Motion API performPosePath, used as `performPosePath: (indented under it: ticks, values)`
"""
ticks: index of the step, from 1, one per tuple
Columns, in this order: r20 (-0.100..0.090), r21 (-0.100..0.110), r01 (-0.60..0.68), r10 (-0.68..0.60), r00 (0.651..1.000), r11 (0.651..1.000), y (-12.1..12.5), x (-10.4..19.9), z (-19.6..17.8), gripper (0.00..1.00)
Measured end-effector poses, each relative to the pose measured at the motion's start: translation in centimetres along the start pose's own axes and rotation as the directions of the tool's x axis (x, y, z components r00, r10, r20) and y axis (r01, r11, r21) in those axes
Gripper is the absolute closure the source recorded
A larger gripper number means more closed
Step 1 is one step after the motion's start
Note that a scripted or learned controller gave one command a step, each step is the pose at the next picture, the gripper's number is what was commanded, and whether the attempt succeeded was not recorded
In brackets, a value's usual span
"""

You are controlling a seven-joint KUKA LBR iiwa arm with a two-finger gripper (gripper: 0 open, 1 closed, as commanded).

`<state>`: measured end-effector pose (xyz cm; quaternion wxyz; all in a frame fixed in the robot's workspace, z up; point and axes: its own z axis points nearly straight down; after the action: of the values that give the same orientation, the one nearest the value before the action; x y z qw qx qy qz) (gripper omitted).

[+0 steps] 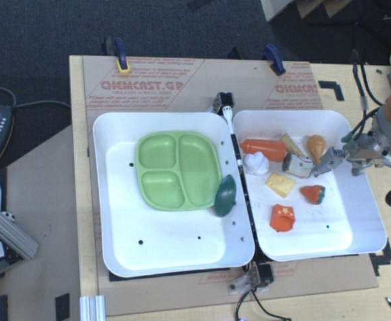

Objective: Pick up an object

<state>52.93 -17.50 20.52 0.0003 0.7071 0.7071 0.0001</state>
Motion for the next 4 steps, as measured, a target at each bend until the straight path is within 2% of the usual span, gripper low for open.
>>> performPosePath:
  ticks: [1,2,3,4]
  values:
    - [-0.003,0.008,-0.001,0.001,1.000,1.000,-0.1,0.2,6.4,0.00]
    - [-0.003,0.007,0.000,0.000,1.000,1.000,-0.3,0.3,11.8,0.00]
    - [0.000,-0.001,-0.001,0.001,1.000,1.000,-0.1,0.2,10.3,1.00]
    - [0.002,-0.006,0.001,-0.001,1.000,1.000,-0.3,0.4,4.1,1.00]
